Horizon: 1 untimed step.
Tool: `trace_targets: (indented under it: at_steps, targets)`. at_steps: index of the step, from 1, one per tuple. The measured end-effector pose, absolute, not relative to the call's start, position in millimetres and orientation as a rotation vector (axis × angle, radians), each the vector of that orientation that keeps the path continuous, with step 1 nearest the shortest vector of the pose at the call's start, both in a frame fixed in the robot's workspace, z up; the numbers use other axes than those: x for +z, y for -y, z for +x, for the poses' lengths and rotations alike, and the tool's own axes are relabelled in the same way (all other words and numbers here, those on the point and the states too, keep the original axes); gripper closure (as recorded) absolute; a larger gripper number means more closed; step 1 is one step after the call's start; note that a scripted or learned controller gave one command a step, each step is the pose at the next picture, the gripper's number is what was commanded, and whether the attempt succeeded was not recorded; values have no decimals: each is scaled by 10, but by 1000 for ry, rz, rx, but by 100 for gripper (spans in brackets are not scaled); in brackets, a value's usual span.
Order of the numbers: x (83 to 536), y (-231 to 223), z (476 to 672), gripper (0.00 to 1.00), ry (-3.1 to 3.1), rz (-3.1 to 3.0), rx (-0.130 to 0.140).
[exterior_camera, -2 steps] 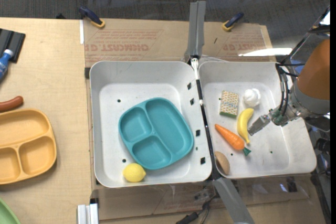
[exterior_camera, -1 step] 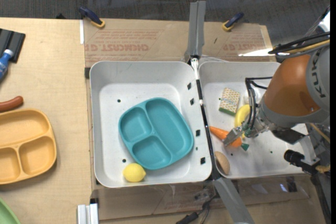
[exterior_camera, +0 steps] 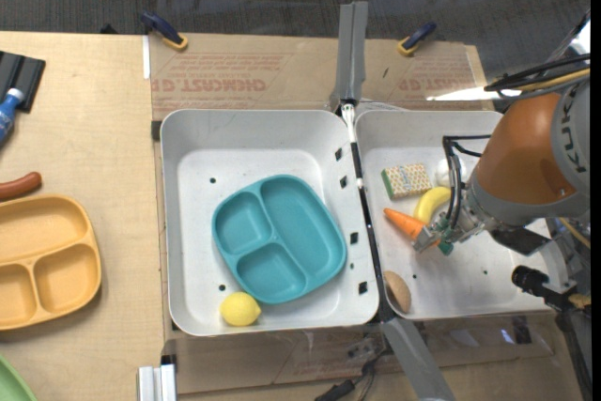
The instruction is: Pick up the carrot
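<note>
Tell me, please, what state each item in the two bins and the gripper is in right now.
carrot: lying in right bin, at gripper's tip
gripper: low beside carrot
banana: lying by carrot
teal tray: flat in left bin
lemon: resting at tray's edge

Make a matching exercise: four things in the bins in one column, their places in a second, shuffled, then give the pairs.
Things:
1. carrot
2. lemon
3. teal tray
4. banana

Places:
A. near corner of the left bin, beside the tray
B. right bin, just left of the gripper
C. middle of the left bin
D. right bin, between the carrot and the patterned block

Pairs: 1-B, 2-A, 3-C, 4-D
</note>
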<state>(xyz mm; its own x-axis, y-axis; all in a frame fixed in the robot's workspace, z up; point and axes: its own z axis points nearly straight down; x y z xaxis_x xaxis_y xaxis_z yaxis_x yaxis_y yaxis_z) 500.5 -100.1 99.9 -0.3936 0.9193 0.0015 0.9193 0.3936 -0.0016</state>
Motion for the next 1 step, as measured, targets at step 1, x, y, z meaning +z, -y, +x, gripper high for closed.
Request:
trace_targets:
  at_steps: [1]
  targets:
    - [1915,197,4997,100,2676,-1647,0]
